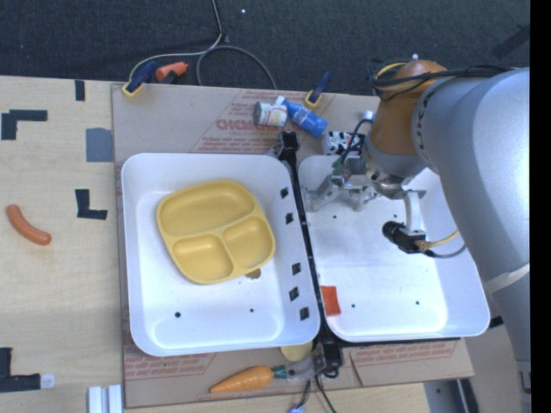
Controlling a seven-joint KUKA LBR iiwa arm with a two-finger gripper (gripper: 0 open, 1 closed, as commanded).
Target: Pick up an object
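Toward two o'clock of the right bin (448, 317) the gripper (340, 192) hangs low; whether it is open I cannot tell. Nearest object, an orange tag (330, 299), lies at seven o'clock, so closing now risks grabbing nothing.

We cannot resolve the gripper (344, 192) fingers, which blur against the right bin (387, 308). The arm (482, 144) hides that bin's far right corner and leaves the frame at right. A small brown item (253, 274) sits half-hidden under the yellow plate (215, 229).
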